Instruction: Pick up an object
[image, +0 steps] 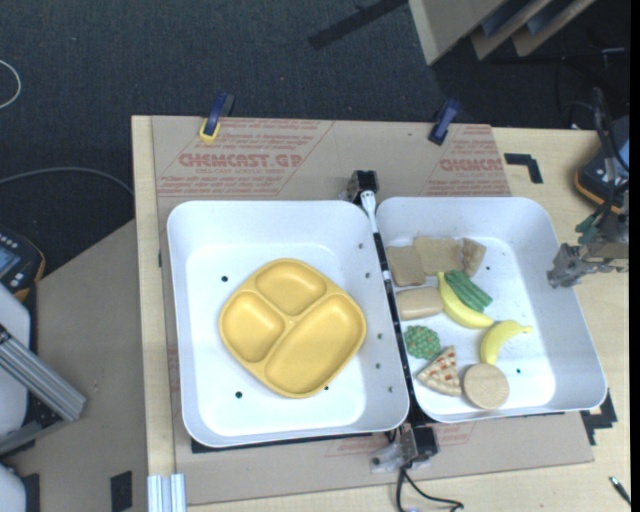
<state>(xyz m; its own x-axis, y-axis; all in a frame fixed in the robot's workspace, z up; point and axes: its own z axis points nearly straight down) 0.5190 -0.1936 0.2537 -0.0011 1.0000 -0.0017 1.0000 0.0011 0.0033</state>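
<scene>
Gripper (566, 268) at right bin's outer rim, holding nothing you can see; finger state can't be told.

Your gripper sits over the right white plastic bin (570, 330) edge. Nearest, left and toward the camera: yellow plastic banana (500, 338), round tan cookie (485, 385), pizza slice toy (439, 371). Further left: green bean pod (466, 290), tan bread slices (418, 262). Farthest left, in the left white bin (190, 300): yellow three-compartment plastic plate (291, 326).

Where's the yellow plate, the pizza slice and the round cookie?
yellow plate (292, 326): camera view, on the ridge where its three sections meet.
pizza slice (439, 370): camera view, middle of the slice's topping.
round cookie (485, 385): camera view, centre of its flat top.
</scene>
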